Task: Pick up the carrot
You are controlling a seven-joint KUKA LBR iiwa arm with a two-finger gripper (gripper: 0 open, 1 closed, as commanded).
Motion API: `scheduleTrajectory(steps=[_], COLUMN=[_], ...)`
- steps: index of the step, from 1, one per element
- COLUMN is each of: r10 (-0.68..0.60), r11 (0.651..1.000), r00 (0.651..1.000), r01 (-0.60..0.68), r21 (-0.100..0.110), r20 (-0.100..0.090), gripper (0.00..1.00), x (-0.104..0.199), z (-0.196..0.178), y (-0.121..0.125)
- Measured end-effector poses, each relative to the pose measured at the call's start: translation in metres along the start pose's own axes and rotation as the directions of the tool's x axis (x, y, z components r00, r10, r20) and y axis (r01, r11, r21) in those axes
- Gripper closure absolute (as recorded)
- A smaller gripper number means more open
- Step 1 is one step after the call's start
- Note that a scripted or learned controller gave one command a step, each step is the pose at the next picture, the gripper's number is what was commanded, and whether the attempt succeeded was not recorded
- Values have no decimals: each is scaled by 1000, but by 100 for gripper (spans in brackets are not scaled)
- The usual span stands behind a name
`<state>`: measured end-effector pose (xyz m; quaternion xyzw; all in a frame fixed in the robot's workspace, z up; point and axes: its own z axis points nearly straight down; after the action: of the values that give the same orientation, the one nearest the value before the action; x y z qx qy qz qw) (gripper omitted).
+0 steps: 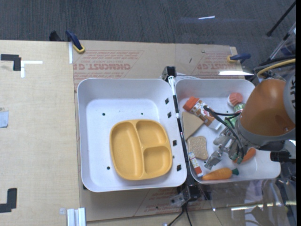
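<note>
Grey arm reaching in from right, orange band up, pincer (212, 160) lowered

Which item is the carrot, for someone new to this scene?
Look in the right bin, along its near wall. The carrot lies there on its side, just below the gripper. It is the long, tapered orange piece with a green tip, unlike the flat tan bread slice beside it.

camera view: fixed overhead | slanted down | covers both bins (84, 126) | arm (268, 112) from right
</note>
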<state>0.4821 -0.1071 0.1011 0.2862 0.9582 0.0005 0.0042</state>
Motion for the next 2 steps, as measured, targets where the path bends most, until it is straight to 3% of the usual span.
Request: scheduleTrajectory(steps=[1,2], r10=[439,595], r11=[899,804], r00=[899,804], r01=[-439,-595], r21=[7,7], r20=[-4,-3], gripper=[0,0], x=[-5,-10], z=[10,9], y=[-15,-24])
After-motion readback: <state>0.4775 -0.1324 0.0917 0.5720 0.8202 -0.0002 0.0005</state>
